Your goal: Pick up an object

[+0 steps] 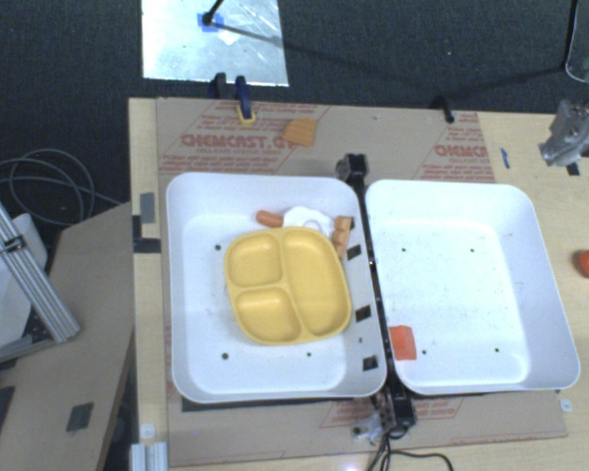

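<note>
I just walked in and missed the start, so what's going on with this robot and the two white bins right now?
Nothing is being handled at the moment. The gripper sits at the upper right, off beyond the right bin, well away from any object. The left bin holds a yellow divided tray, with a small orange sausage-shaped piece, a white item and a tan piece along its far edge. An orange block lies in the right bin's near left corner. No pick has happened yet.
</note>
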You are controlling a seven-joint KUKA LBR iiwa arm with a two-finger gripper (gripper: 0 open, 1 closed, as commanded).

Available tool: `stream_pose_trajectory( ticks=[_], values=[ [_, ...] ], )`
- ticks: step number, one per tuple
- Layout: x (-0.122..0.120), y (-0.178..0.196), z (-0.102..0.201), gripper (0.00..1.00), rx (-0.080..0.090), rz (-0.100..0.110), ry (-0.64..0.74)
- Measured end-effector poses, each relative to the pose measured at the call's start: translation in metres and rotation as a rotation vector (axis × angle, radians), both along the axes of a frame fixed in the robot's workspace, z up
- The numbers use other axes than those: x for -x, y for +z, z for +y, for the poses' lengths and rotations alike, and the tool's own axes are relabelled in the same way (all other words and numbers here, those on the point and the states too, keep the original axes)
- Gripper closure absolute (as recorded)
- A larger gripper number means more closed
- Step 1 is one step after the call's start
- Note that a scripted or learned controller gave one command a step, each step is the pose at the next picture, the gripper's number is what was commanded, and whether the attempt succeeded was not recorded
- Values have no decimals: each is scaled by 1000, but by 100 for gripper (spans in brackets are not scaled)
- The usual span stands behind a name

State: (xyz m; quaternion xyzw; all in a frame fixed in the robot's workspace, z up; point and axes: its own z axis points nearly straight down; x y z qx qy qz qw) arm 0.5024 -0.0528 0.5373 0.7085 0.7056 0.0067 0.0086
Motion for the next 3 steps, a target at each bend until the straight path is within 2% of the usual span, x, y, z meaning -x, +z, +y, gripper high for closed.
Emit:
stream_pose_trajectory(
  ticks=[1, 2, 3],
  values=[
    [-1, -9, 4, 0, -2, 18, 7],
    [18, -101, -101, 0, 0, 27, -4],
    [16, -39, -157, 0, 3, 13, 1]
  ],
)
